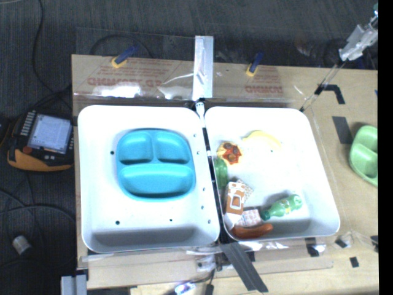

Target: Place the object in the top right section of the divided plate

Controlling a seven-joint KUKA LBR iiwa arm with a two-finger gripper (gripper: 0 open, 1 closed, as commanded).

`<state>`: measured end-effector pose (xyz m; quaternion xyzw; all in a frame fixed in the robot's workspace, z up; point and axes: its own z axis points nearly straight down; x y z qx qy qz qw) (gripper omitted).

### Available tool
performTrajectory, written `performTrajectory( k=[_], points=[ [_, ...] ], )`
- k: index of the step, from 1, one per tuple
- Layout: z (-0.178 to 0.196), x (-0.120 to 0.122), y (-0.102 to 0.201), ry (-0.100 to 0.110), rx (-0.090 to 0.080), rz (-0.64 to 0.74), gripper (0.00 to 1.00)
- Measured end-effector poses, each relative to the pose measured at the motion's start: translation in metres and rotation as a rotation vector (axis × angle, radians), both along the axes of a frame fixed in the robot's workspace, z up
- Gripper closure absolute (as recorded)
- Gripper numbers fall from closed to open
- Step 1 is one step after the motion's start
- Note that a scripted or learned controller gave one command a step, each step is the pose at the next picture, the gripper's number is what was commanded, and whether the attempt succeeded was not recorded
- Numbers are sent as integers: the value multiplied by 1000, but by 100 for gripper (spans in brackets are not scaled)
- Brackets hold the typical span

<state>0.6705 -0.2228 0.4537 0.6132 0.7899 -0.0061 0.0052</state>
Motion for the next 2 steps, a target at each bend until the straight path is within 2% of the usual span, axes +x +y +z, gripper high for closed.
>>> performTrajectory(
  k=[1, 2],
  points=[
    [-20, -1, 0, 3, 12, 244, 100],
    [-10, 0, 0, 2, 9, 244, 100]
  ],
)
